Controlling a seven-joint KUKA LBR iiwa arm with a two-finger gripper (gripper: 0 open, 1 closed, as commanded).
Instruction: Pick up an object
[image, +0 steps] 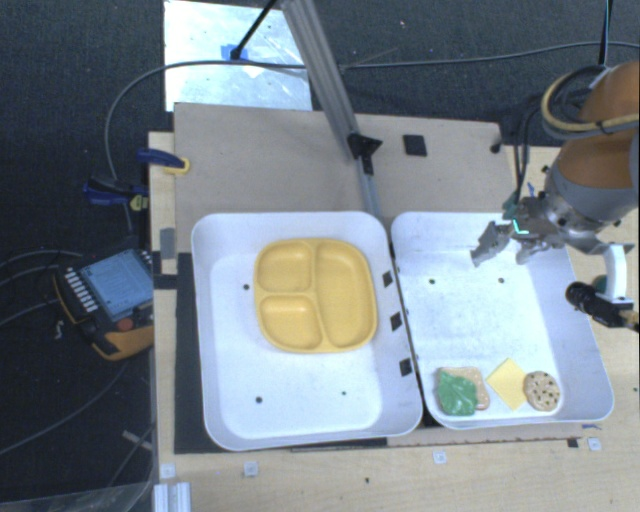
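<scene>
Two shallow white bins (300, 425) share the bench; the yellow divided plastic tray (315, 295) fills the left one, while the gripper (508, 247) hovers open-fingered, empty, over the right bin's far edge.

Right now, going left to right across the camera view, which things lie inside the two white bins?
Yellow divided plate in the left bin → then, along the right bin's near edge: green-topped toast piece → yellow cheese slice → round cookie.
</scene>
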